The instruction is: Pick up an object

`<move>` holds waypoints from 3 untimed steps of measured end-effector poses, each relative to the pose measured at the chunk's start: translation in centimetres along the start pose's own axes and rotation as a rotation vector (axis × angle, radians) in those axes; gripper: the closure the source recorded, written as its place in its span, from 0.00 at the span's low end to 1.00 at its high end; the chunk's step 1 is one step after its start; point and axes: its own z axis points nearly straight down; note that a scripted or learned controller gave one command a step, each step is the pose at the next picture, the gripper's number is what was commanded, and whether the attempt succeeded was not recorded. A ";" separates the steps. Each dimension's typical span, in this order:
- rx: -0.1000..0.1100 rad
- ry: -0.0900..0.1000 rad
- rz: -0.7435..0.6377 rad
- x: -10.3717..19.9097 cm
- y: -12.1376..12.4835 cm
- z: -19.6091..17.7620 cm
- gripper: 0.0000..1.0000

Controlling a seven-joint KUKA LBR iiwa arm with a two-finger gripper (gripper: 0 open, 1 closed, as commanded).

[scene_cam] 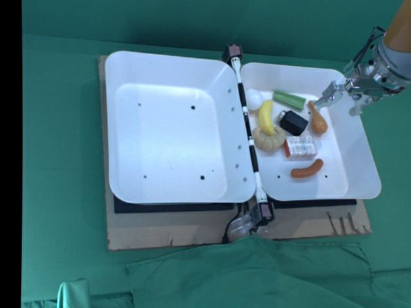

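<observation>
Risk I see: things in the right white plastic bin (359, 172) are packed close, so my pincer (340, 98) could nudge neighbours and miss. It hangs spread apart, holding nothing, just right of the orange-brown toy drumstick (317, 120), over the bin's upper right.

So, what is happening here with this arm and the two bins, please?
A grey robot arm reaches in from the right, and its claw hangs with open fingers over the far right part of the right bin, close to an orange drumstick-shaped toy. It holds nothing. In that bin also lie a banana, a green stick, a black block and a sausage. The left bin sits beside it.
</observation>
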 end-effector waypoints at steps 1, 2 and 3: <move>-0.007 -0.002 -0.005 -0.3 9.3 12.8 0.00; -0.020 -0.009 -0.001 -0.6 9.3 10.4 1.00; -0.012 0.000 -0.009 5.8 9.2 3.1 1.00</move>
